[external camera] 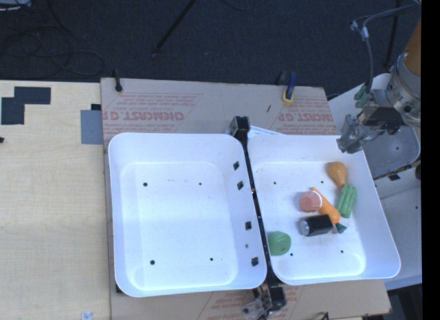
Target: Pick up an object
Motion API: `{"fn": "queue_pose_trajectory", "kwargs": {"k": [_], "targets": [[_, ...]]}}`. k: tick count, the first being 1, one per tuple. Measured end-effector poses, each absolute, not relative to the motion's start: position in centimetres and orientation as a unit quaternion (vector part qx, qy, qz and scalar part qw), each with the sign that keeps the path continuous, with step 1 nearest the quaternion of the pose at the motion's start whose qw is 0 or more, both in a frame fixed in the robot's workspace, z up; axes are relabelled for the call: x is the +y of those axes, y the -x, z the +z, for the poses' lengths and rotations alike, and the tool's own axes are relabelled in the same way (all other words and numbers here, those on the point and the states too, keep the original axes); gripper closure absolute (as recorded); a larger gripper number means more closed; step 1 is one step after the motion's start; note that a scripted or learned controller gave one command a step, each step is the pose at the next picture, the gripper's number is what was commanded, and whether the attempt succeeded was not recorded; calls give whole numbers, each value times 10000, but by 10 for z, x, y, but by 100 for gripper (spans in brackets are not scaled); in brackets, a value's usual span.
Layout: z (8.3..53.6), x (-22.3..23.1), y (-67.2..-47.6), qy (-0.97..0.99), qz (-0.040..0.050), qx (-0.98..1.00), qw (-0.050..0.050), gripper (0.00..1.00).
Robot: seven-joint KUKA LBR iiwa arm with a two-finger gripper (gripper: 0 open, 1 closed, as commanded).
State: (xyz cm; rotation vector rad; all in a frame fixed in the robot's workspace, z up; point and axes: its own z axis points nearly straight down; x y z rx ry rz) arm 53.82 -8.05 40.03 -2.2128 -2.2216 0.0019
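Camera view, hand (grip state unclear) above right bin's far corner, toys inside.

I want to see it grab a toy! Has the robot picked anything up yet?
Not yet. The gripper hangs above the far right corner of the right bin. The green ball, black can and orange carrot lie inside. Reaching down, grabbing and lifting are left.

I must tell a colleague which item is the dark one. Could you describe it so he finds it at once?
Look in the right bin, at its cluster of toys. The black cylinder lies on its side below the pink piece, touching the orange carrot. It is the only dark object there.
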Motion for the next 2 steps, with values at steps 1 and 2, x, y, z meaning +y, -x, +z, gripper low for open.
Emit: {"fn": "queue_pose_trajectory", "kwargs": {"k": [1,2], "targets": [[399,-82,-542,7063,10,-7079,12,0],[192,-121,-544,7081,57,-7061,72,0]]}}
